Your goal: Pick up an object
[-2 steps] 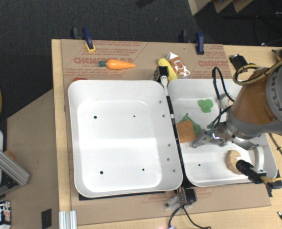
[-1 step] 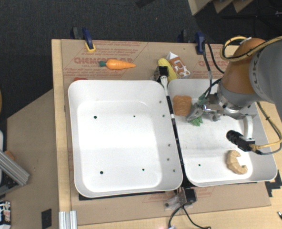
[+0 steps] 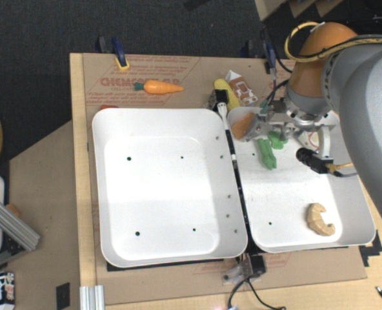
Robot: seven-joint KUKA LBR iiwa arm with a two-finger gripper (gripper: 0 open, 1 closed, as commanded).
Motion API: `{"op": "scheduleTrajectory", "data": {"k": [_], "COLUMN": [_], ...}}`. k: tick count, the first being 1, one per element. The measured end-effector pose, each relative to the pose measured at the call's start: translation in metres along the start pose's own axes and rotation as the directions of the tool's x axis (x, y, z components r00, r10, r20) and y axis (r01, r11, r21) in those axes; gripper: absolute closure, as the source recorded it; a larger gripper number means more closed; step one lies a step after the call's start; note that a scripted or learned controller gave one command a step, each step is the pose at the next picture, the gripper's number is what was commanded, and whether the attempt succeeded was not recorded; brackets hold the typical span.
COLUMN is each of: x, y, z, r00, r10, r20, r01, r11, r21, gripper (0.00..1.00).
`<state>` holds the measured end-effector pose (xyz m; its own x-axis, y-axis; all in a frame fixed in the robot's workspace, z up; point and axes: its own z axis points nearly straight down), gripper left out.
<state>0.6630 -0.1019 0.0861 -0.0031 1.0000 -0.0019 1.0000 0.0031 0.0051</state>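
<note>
1 croissant (image 3: 321, 219), 1 green object (image 3: 267, 154), 1 carrot (image 3: 160, 88)

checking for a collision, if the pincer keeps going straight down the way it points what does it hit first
Probably the green toy lying in the right bin, just below the pincer; depth is hard to judge from this slanted view.

Left bin (image 3: 113, 192) open; croissant (image 3: 321, 219) (near corner) obstructs right.

- A robotics lab is showing here: a grey robot arm (image 3: 362, 102) is reaching over two white bins (image 3: 113, 192).
- Blue clamps (image 3: 120, 53) are pinning a cardboard sheet (image 3: 178, 70) to the bench.
- Cables (image 3: 255, 296) are trailing off the front edge, and dark carpet (image 3: 42, 24) is lying beyond.
</note>
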Motion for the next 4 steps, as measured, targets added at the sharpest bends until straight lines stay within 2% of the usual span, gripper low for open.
{"op": "scheduleTrajectory", "data": {"k": [1, 2, 3, 4], "x": [-0.001, -0.020, 0.013, -0.053], "y": [-0.001, 0.004, -0.018, -0.041], "z": [-0.013, -0.027, 0.002, 0.001], "r00": [1.000, 1.000, 1.000, 1.000], "r10": [0.001, 0.004, 0.001, 0.008], "r20": [0.002, 0.000, -0.004, -0.002], "r01": [-0.001, -0.004, -0.001, -0.008], "r11": [1.000, 1.000, 1.000, 1.000], "r21": [-0.004, 0.001, 0.007, 0.008], "gripper": [1.00, 1.00, 1.00, 1.00]}}
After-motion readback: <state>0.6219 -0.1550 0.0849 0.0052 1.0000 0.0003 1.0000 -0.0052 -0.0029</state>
